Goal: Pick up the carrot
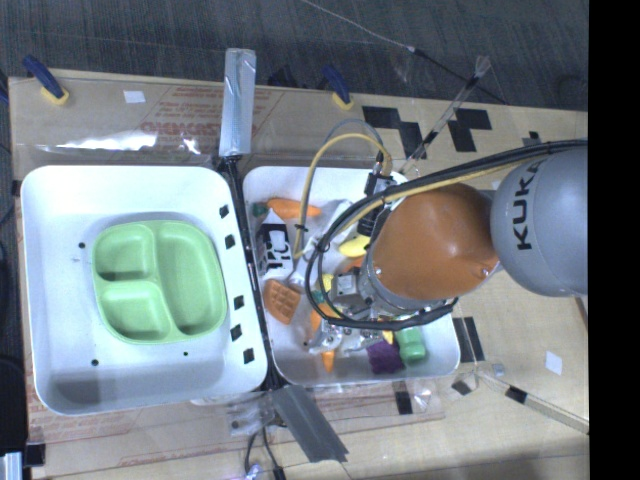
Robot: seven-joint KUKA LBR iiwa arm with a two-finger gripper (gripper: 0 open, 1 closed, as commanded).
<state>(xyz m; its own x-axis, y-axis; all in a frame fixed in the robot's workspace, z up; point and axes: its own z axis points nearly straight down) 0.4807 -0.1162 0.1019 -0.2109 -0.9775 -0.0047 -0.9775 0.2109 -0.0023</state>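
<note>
The carrot (292, 209), a slim orange piece with a green end, lies near the far left corner of the right bin (262, 183). My gripper (327, 342) is low in the same bin's near part, under the orange wrist band, well in front of the carrot and apart from it. A small orange bit (328, 361) shows just under the gripper; I cannot tell what it is. The arm's bulk hides the middle of the bin.
Left bin (50, 268) holds a green divided plate (158, 280). In the right bin lie a waffle-like orange piece (282, 300), a black-and-white item (273, 252), a yellow piece (352, 247), a purple block (381, 357) and a green block (411, 347). Cables loop above the bin.
</note>
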